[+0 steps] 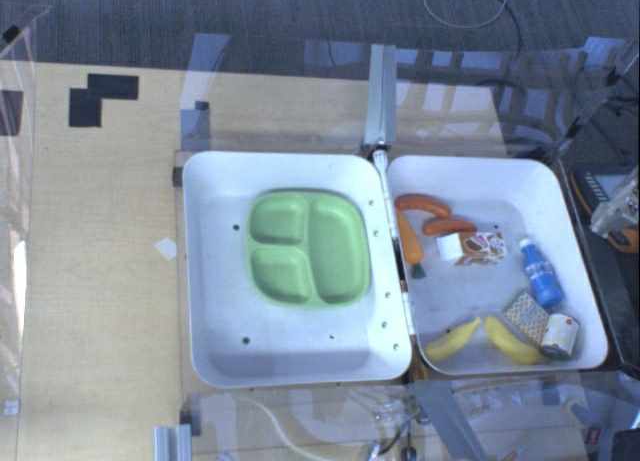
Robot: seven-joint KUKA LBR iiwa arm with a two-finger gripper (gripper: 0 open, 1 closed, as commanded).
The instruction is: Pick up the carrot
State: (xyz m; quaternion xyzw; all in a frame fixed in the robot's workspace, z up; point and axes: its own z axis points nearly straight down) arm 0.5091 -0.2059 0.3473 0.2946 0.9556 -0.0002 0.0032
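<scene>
The arm (622,214) is cut off by the right edge; its jaws unreadable.

Divided plate (306,247) in left bin (210,279); carrot (409,240) at right bin's (560,209) left wall.

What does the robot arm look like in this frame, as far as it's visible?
At the right edge, the arm is a pale grey, angular piece with an orange patch just below it. Too little shows to make out cables or markings.
</scene>
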